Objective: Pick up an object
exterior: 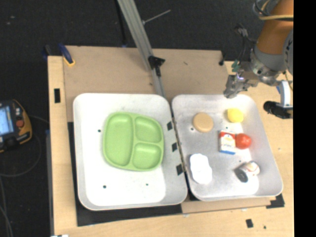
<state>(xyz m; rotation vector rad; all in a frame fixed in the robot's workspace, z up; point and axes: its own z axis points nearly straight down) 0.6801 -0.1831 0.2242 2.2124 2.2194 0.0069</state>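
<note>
Camera view: the left bin [89, 181] holds a green divided plate [133, 141], while the graspable things, among them a tan disc [203, 122] and a yellow ball [235, 115], crowd the right bin [266, 177]. The gripper [232, 91] hovers at its far rim, likely staging for a descent.

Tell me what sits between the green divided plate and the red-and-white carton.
In the camera view, the white lid-like piece lies between the green divided plate and the red-and-white carton, slightly nearer the front, past the bins' shared rims.
</note>
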